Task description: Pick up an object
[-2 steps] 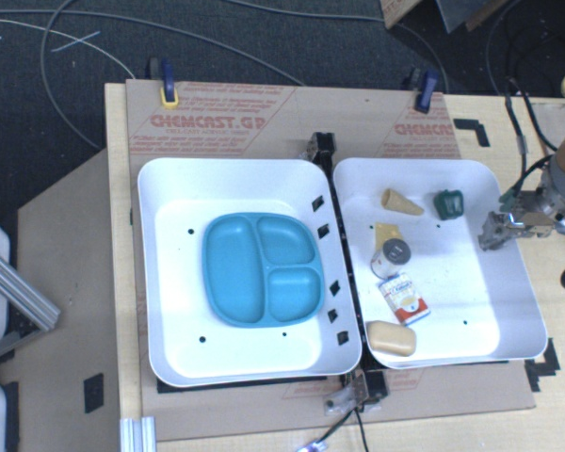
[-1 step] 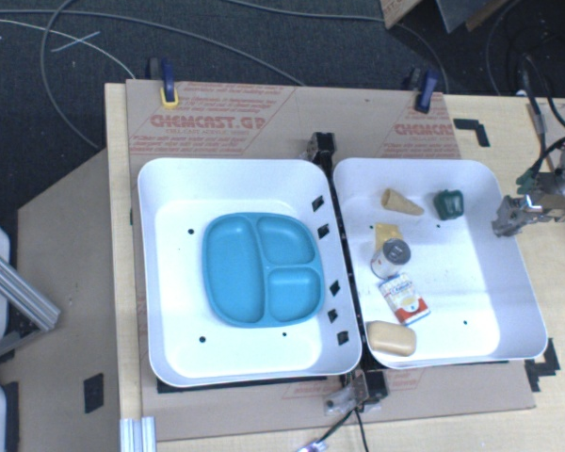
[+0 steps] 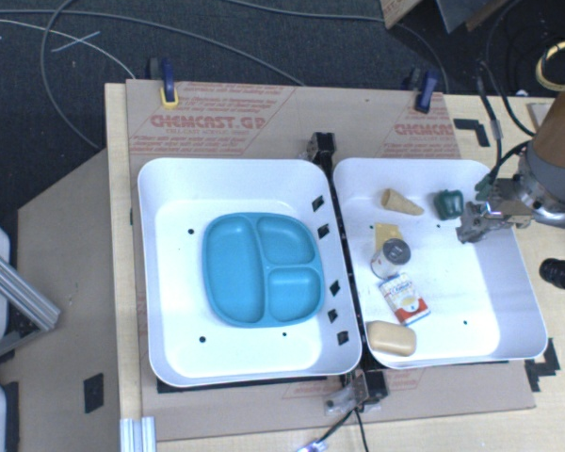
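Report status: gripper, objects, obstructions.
Gripper low over right bin, nothing seen between its fingers. Nearest: green object, just beside it. Small can and red-white packet farther off.

Robotics lab, clamped board bench, white bins, loose cables

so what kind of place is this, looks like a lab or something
Most likely a robotics lab bench set up for grasping trials. Two white bins sit side by side on a board held by blue clamps, loose cables trail across the dark floor, and a robot arm reaches over the right bin.
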Robot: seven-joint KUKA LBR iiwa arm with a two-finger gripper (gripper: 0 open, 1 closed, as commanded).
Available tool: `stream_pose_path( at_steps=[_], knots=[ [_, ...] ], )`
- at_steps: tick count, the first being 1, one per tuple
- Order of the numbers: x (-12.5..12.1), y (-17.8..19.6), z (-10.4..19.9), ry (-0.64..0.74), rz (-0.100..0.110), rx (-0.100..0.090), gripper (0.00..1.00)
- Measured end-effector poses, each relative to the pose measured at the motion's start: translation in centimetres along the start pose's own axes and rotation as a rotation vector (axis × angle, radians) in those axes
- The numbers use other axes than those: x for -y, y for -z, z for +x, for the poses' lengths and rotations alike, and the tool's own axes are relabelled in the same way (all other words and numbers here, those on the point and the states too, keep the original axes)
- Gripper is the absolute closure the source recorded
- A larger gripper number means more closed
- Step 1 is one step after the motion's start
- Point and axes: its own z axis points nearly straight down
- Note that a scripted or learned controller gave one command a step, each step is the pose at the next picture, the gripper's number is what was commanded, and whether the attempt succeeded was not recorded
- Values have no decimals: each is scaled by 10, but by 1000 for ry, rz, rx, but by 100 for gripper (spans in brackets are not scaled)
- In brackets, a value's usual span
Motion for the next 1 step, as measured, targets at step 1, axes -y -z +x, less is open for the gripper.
stream_pose_path(
  at_steps=[1],
  knots=[
    [8, 11, 53, 1, -1, 0, 100]
  ],
)
